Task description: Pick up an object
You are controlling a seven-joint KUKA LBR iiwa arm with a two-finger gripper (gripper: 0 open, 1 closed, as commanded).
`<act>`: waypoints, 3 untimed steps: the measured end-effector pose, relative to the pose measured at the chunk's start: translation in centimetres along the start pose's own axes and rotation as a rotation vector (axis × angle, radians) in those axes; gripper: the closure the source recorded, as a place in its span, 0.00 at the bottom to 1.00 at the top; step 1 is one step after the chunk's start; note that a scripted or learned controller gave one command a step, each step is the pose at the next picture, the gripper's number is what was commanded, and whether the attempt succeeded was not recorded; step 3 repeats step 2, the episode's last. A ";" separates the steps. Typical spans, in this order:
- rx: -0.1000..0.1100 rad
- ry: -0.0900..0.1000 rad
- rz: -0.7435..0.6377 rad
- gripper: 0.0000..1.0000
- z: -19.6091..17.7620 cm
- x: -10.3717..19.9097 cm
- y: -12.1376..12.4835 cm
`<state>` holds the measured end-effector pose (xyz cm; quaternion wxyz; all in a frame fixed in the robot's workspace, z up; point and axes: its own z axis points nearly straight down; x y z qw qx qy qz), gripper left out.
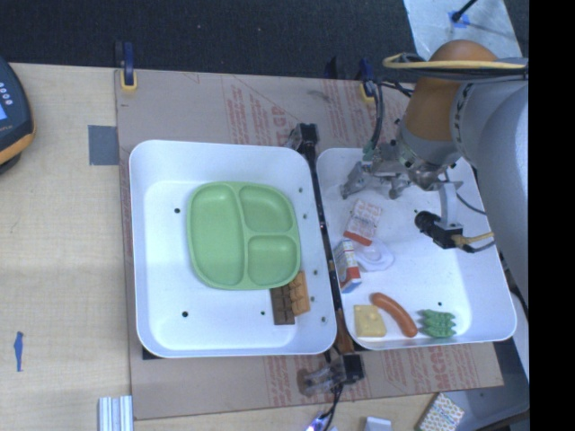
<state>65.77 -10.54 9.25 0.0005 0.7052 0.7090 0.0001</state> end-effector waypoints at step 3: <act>0.007 -0.001 0.001 1.00 -1.0 -0.1 -3.0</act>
